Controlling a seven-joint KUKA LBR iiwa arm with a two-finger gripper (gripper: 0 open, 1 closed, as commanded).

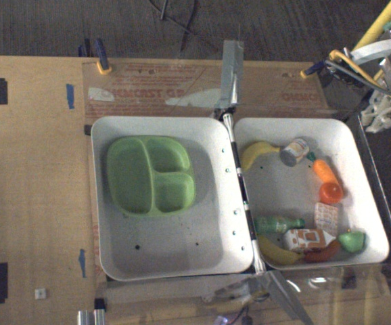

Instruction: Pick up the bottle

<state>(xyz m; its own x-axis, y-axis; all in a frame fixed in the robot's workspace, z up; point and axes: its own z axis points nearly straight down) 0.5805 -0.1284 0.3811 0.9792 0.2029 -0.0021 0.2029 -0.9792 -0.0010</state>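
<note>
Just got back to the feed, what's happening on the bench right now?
Nothing is being handled at this moment. The bottle, green and lying on its side, rests near the front left of the right bin, beside a banana and a small carton. A can, a carrot and a second banana sit further back. The left bin holds a green divided plate. The pick has not begun.

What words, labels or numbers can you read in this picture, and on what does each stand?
Cardboard sheet behind the bins: red print, left part reads roughly "...CAST...", too blurred to read whole.
Same sheet, right end: red print, too blurred to read.
Carton in the right bin: printed face, too small to read.
Packet: red pattern, no legible text.
Bottle: label unreadable.
</note>
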